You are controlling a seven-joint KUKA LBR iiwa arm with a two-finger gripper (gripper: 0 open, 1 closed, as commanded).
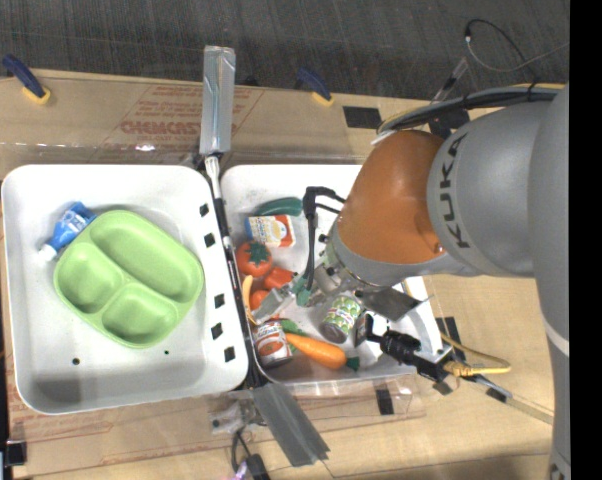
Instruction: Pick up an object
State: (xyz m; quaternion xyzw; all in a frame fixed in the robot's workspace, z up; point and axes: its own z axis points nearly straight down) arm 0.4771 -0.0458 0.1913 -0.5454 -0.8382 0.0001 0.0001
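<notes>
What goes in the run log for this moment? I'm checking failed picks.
arm: over right bin | gripper: low among items, fingers unclear | near: carrot, can | left bin: green tray | held: nothing seen

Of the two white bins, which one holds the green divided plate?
The left bin holds the green divided plate, with a blue packet tucked at its upper left. The right bin holds a carrot and cans instead.
</notes>
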